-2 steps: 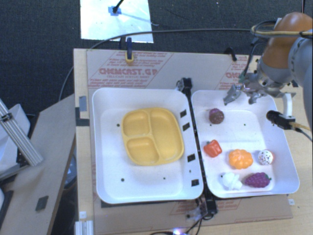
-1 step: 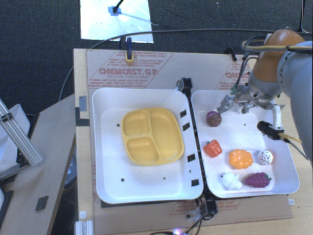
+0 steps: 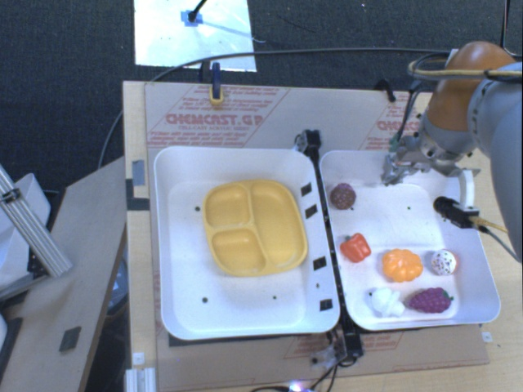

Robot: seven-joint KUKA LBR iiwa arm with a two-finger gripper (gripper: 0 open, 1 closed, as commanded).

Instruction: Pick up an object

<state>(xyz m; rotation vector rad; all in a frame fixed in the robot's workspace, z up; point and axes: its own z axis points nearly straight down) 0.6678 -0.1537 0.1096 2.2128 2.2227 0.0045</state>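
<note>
A yellow divided plate (image 3: 254, 226) is sitting in the white left bin (image 3: 176, 243). In the white right bin (image 3: 409, 198), a dark maroon ball (image 3: 342, 195) is showing pale speckles, a pepper (image 3: 355, 248) is glowing red-orange, and a pumpkin (image 3: 402, 265) is showing orange. A white ball (image 3: 443, 262) is wearing reddish dots (tiny ones), a grape bunch (image 3: 430, 300) is showing purple, and one toy (image 3: 386, 301) is looking plain white.
</note>
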